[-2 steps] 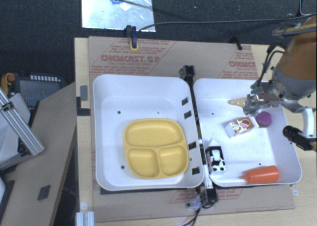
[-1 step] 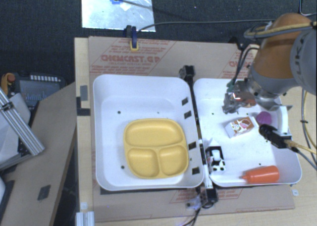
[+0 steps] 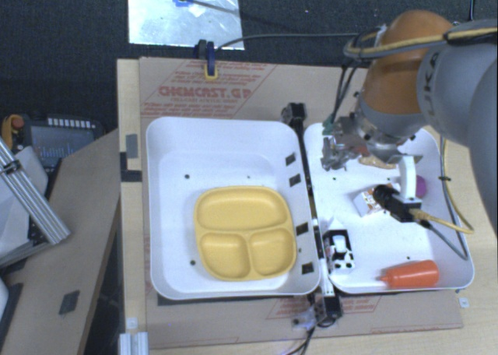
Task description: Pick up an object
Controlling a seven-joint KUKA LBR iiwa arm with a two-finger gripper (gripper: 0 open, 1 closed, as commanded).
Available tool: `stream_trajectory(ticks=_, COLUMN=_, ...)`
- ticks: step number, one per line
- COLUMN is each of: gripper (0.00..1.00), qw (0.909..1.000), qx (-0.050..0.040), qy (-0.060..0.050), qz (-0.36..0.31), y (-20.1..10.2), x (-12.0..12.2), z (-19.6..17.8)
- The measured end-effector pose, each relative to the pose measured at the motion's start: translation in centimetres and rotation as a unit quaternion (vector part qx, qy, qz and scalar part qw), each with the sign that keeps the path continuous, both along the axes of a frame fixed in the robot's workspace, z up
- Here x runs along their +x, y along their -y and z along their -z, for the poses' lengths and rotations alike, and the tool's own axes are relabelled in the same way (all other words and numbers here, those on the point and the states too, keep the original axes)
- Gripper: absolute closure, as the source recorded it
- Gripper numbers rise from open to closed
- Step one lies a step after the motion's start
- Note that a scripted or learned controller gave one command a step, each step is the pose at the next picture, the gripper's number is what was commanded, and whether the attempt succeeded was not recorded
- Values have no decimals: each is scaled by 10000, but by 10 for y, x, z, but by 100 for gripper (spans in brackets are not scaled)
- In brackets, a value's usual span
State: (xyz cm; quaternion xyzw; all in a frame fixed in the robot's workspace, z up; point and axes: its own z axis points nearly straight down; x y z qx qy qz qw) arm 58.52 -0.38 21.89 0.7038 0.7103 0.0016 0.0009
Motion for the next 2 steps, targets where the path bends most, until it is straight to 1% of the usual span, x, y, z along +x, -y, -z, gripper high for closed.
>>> stream_trajectory(ticks=1, gripper=100, qw=10000, qx=7, qy=2, qz=-5, y=-53, x=15, z=-10)
stream_trajectory(ticks=2, gripper=100, qw=10000, qx=6, qy=-3, qz=2, y=-102, x=19, z=-18)
